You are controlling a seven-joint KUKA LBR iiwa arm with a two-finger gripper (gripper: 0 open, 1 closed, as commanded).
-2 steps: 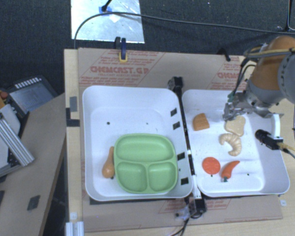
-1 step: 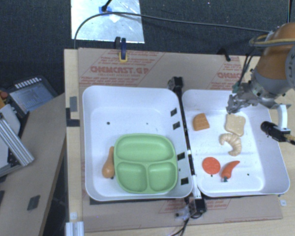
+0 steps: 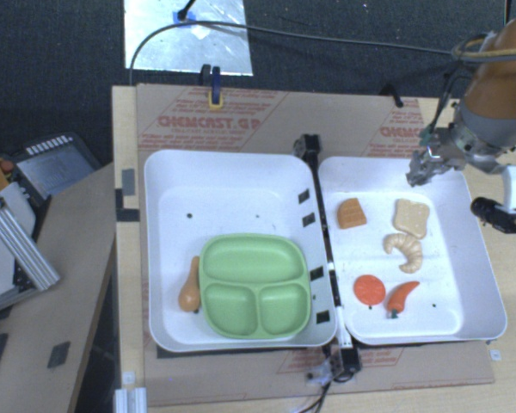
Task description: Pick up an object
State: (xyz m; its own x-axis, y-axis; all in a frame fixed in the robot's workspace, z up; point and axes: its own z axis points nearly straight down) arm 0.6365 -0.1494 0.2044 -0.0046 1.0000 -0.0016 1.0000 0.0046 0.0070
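The arm is in its approach step: the gripper (image 3: 420,169) hangs over the far edge of the right bin (image 3: 473,256), above bare white floor, with nothing seen between its tips; whether it is spread or pressed together I cannot tell at this angle and size. The candidates lie nearer the camera in that bin: a pale slice of toast (image 3: 411,217), closest to the gripper, with a curved, ridged croissant (image 3: 404,251) touching its lower edge; a small orange block (image 3: 352,213) to the left, apart from the others; a flat red tomato slice (image 3: 369,289) and a glossy, tapering red chilli pepper (image 3: 402,297) just beside it. All look like smooth moulded plastic play food. The next move, I judge, calls for coming toward the camera and down over one piece; the block stands alone and has straight sides, so it looks the easiest. The left bin (image 3: 168,196) holds a green divided tray (image 3: 253,284) with an orange-tan gourd-shaped toy (image 3: 190,287) at its left side
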